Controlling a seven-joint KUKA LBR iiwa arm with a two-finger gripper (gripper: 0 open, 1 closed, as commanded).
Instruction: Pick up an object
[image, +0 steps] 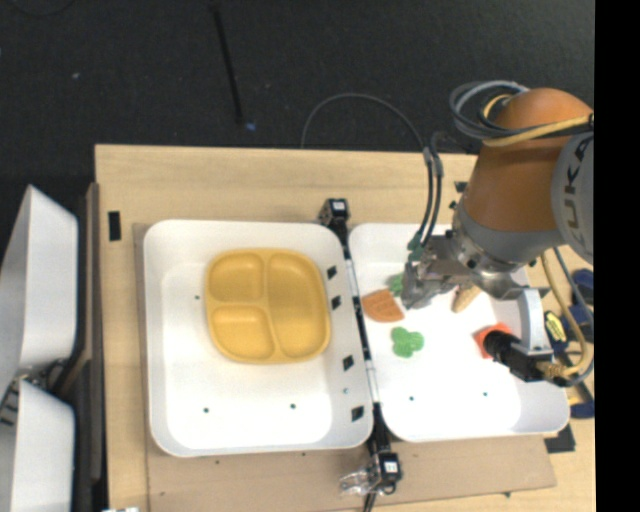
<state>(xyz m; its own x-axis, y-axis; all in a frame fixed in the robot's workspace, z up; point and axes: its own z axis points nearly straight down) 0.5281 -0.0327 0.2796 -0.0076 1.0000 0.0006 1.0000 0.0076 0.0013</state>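
Green object: a small, lumpy piece lying on the floor of the right bin, in the bin's left half, apart from every wall. It is the loose item closest to the near rim. The near part of this bin floor is bare white.

Orange piece: a flat, rounded item just beyond the green object and slightly to its left, close to the wall shared by the two bins. The two items lie near each other but do not touch.

Gripper: positioned just right of the orange piece and just beyond the green object, low over the bin floor. Whether it is spread or closed cannot be told from this view, and no item is seen clamped in it.

Tan piece: a small, slanted item to the right of the gripper, partly covered by the wrist.

Arm: reaches in from the right; its orange band sits above the far right part of the right bin.

Left bin: holds a yellow plate with three compartments. The plate lies flat, toward the far half of the bin, clear of all walls.

Bench: pale wood and carries both bins side by side, their inner walls touching.
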